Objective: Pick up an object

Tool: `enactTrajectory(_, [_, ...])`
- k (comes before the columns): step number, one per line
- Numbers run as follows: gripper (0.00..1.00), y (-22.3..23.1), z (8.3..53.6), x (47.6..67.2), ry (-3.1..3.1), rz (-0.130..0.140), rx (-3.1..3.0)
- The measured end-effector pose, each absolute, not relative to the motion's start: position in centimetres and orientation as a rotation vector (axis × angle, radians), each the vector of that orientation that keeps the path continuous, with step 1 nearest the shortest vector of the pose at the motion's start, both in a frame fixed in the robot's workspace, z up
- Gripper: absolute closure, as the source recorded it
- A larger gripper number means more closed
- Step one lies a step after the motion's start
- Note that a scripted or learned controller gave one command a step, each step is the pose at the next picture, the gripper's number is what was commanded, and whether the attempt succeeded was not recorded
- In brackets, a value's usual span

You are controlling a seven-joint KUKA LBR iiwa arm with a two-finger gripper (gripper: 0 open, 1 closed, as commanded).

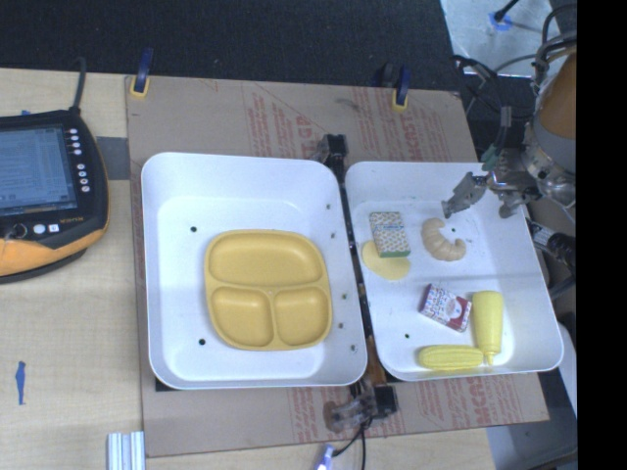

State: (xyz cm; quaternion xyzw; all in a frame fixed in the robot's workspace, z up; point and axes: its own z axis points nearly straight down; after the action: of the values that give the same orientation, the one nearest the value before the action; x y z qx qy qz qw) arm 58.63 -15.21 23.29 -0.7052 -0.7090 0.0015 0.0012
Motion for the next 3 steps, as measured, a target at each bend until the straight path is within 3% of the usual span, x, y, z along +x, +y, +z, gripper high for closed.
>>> enactTrajectory(2, [0.0, -16.6, 12.3, 63.2, -2.229, 0.008, -2.211])
enactTrajectory(3, [0.0, -16.5, 12.2, 61.5, -2.227, 0.008, -2.212])
